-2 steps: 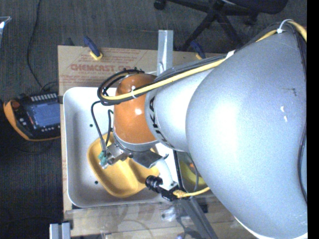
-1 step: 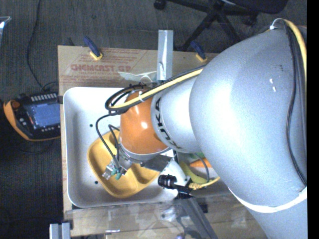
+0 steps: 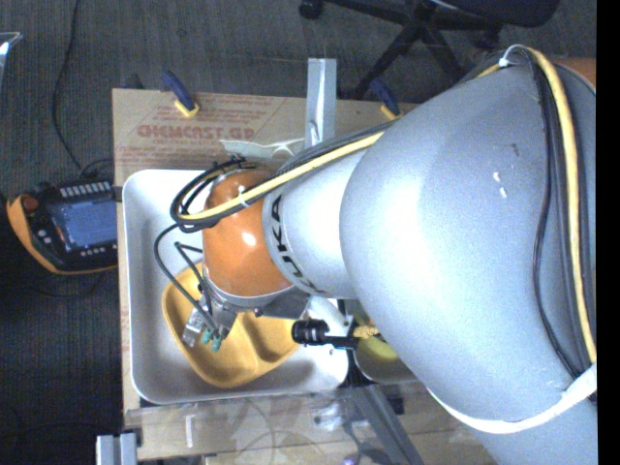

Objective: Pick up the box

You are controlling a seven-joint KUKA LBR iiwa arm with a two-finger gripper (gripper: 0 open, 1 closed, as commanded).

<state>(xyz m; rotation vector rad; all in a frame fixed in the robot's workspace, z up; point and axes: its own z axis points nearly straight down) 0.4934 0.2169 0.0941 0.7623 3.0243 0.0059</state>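
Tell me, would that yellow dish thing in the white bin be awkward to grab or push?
Probably somewhat. The yellow dish looks like smooth, glossy plastic, so fingers might slip on it. Its curved, shallow walls suggest it is stiff and light, apt to slide across the white bin rather than tip. The arm hides part of it, so its full shape is uncertain.

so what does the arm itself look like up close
The arm is a bulky rounded shell in pale grey, with a glossy orange band above the wrist. Black lettering runs down the grey segment beside the band. A yellow cable and black cables run along the shell and loop around the orange part. The end effector below is small, metallic, with teal-green bits.
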